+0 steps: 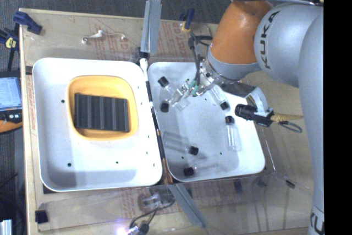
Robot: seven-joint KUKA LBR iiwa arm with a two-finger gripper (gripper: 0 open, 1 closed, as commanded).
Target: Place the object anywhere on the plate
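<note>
The grey arm [286, 36], with its orange band, rises highest toward the lens. It enters from well right of the yellow plate [102, 83] and bends down over the bin on that side. The left bin [55, 162] surrounds the plate, and the right bin [250, 159] lies just beside it, right of the plate, their rims meeting along the centre line.

The plate sits in the upper middle of its bin. A dark ridged block [102, 113] covers most of its centre, leaving a yellow border bare.

The task's things, clear vials with black caps, are all right of the plate, scattered in the right bin. One long vial [234, 136] lies farthest from the plate. Another vial [179, 144] lies nearer to it, toward the bottom. Loose-looking black caps [163, 81] sit closest to the plate's right edge.

The gripper [190, 88] hangs over the upper left of the right bin, near the plate's upper right corner. A clear vial [176, 98] is right by its tip. Whether it is spread, closed or clamped on that vial cannot be told from this slant.
</note>
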